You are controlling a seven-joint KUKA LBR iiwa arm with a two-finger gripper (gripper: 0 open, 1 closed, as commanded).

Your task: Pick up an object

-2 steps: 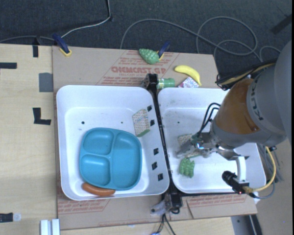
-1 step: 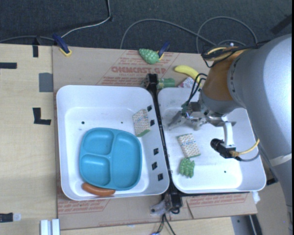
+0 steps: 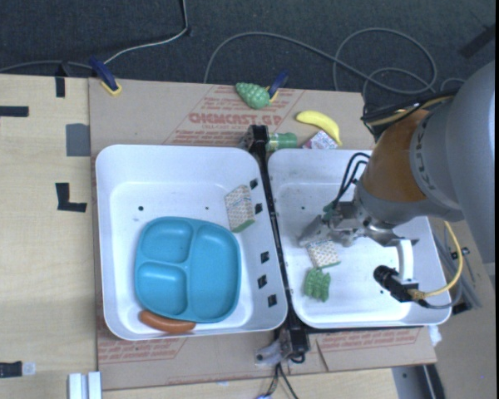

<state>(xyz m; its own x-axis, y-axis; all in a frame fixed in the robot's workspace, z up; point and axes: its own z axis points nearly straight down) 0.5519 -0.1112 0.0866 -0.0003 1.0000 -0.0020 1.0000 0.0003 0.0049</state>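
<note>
Sponge [image 3: 323, 253] lies in the right bin [image 3: 416, 306], just above the green block [image 3: 317, 284]. Your gripper [image 3: 328, 227] hangs right over the sponge, touching or nearly so. You cannot tell its opening from here; nothing shows held.

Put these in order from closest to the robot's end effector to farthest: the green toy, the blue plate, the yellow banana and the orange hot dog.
Measured from the end effector in the right bin:
1. Green toy, just below it, same bin.
2. Yellow banana, outside the bins, on the cardboard above.
3. Blue plate, in the left bin.
4. Orange hot dog, left bin's bottom edge.
</note>
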